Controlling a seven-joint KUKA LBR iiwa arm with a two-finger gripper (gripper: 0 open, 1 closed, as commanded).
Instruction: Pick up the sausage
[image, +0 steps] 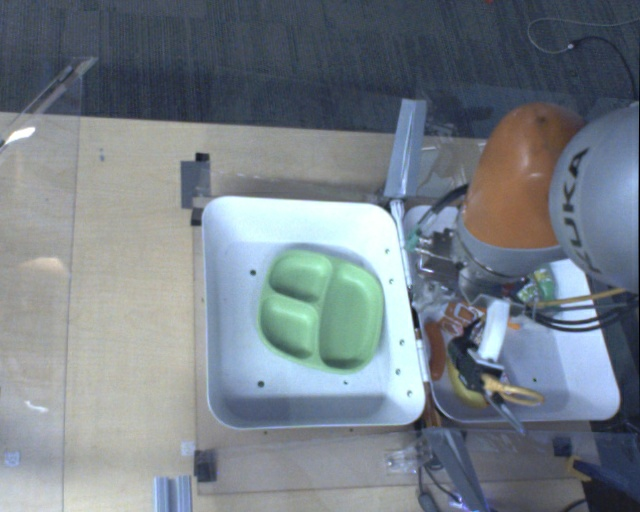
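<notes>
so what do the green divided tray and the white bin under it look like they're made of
The green three-compartment tray looks like moulded plastic with a matte finish: rounded edges, soft compartment walls, no sharp glare. The shallow white left bin also looks like plastic, slightly glossier, with rounded corners, a smoothly curved rim and small dark holes in its floor. Painted metal cannot be ruled out for the bin.
</notes>
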